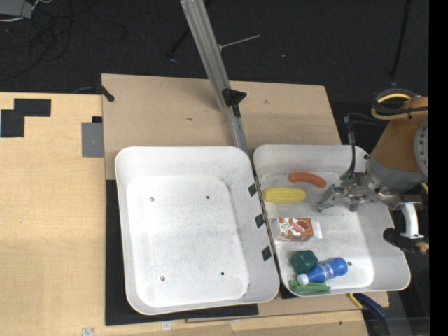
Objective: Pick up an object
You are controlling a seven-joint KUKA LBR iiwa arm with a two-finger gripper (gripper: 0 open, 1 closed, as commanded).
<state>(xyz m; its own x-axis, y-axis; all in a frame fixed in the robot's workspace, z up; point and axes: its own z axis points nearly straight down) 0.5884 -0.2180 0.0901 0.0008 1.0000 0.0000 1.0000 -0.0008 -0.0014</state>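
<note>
Objects for picking all lie loose in the right white bin (392,275): a yellow plastic corn cob (284,195) at 9 o'clock of the gripper (327,203), an orange sausage (307,179) at 11. Fingers spread apart, clasping nothing; grasp not yet made.

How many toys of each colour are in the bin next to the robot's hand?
Orange: 1, the sausage
Yellow: 1, the corn cob
Red and white: 1, the packet
Dark green: 1, the lump
Blue: 1, the bottle
Total: 5, all in the right bin.
</note>
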